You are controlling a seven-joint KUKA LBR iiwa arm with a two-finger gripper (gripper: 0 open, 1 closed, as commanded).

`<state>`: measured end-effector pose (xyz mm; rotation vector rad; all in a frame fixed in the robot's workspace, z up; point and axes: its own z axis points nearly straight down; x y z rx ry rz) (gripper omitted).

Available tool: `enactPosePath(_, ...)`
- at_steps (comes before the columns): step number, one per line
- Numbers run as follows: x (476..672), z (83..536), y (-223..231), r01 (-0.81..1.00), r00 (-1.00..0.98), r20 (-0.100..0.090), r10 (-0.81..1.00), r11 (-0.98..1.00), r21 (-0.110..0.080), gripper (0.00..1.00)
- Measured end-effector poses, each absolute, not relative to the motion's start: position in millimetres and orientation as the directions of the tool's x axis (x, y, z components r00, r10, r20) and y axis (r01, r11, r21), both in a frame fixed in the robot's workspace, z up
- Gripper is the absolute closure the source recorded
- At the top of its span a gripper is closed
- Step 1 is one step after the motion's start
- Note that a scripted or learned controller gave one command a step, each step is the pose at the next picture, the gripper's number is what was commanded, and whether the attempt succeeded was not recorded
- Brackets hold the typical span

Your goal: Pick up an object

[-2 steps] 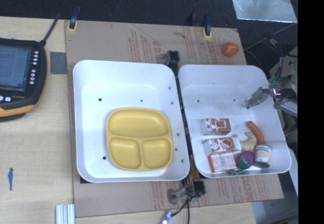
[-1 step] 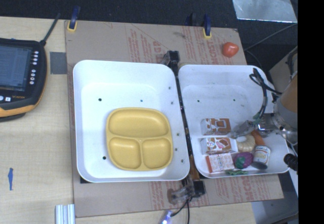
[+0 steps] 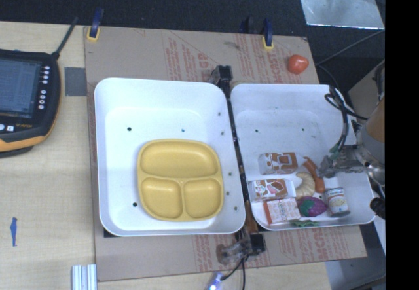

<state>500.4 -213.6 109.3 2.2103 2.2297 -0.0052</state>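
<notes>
The right bin [image 3: 281, 102] holds a cluster of small items along its near side. Among them are a brown and white carton [image 3: 278, 162], a second small carton [image 3: 272, 188] and a red flat box [image 3: 281, 211]. There are also a purple item [image 3: 312, 206], a small jar [image 3: 337, 201], an orange carrot-like piece [image 3: 314, 173] and a beige piece [image 3: 304, 183]. My gripper [image 3: 338, 164] reaches in from the right, low over the bin's right side. It sits just right of the orange piece and above the jar. Nothing can be seen held in it.
The left bin [image 3: 118, 105] carries a yellow divided plate [image 3: 180, 179]. A red ball-like item [image 3: 298, 63] lies on the cardboard behind the right bin. A teach pendant [image 3: 19, 102] rests at the far left. Cables [image 3: 340, 108] hang over the right bin's far right corner.
</notes>
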Motion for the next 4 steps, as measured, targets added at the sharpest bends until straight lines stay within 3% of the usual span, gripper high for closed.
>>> enactPosePath(1,500.4,109.3,-213.5,1.0,-0.008,-0.004,1.0,0.008,-0.001,0.0)
enactPosePath(2,500.5,119.5,-214.3,1.0,-0.012,-0.005,1.0,0.012,-0.002,1.0)
enactPosePath(3,500.5,119.4,-214.2,1.0,-0.012,-0.005,1.0,0.012,-0.002,0.0)
enactPosePath(4,500.8,129.6,-215.1,1.0,-0.014,-0.008,1.0,0.014,-0.001,1.0)
